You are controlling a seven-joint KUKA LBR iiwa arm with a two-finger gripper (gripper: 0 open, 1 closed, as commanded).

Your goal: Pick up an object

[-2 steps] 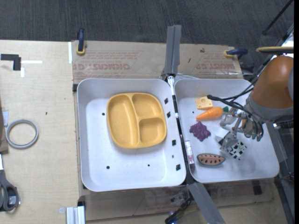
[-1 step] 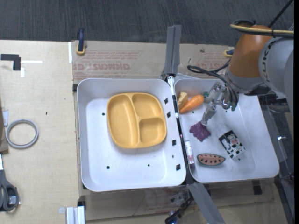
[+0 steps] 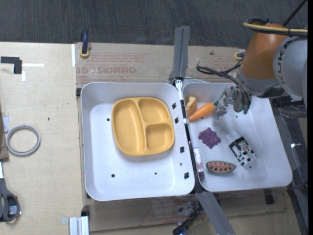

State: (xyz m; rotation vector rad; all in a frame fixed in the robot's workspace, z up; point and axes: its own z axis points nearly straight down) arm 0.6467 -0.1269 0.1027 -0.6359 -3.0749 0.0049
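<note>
Carrot (image 3: pixel 202 111) is the nearest candidate: it lies in the right bin (image 3: pixel 274 131), just beside the tool (image 3: pixel 226 105) on the side away from the arm, its thick end close to the tool's tips but seemingly not between them. Whether the tool is open or closed cannot be told; its tips are small and blurred against the white floor.

It looks like a toy: probably light, stiff and smooth, so likely to skid or roll if pinched off-centre. Its long axis runs away from the tool and slightly toward the near rim, the narrow end pointing at the divider between the bins, where a pale yellow chunk (image 3: pixel 191 103) sits touching or almost touching it. The best hold is probably across the thick half, jaws square to the long axis; the taper toward the point would let it squirt out.

Farther from the tool, toward the near rim, lie a purple lump (image 3: pixel 210 137), a black-and-white block (image 3: pixel 242 151) and a watermelon slice (image 3: pixel 221 167), each apart from the others. The purple one looks soft and knobbly, an easier pinch. Beyond the divider, the left bin (image 3: pixel 98 170) holds a yellow plate (image 3: pixel 143 126).
</note>
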